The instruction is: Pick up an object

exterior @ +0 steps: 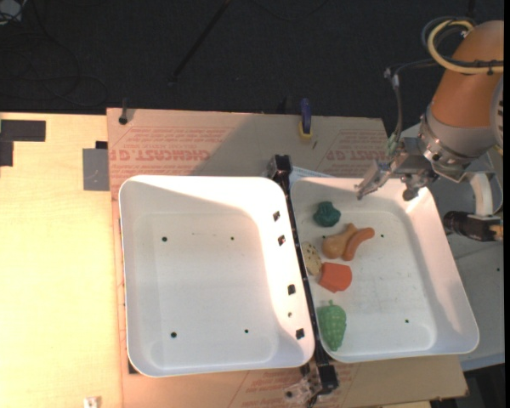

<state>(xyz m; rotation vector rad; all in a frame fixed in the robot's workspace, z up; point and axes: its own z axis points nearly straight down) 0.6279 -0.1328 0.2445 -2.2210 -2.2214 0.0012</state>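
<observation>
Above right bin's [442,253] far rim, jaws [389,179] apart and bare, well off clustered toys [344,243]: risk of nudging neighbours or closing on nothing.

left bin [144,228]: white, shallow, just a few dark dots on the floor
cardboard sheet [195,147]: brown, printed lettering, lying under both bins
bench top [42,262]: pale wood, couple of dark squares near its far-left corner
blue clip [305,117]: at cardboard's far edge

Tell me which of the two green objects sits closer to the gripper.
The dark green one near the right bin's top; the light green one lies at the bottom, far from the gripper.
</observation>
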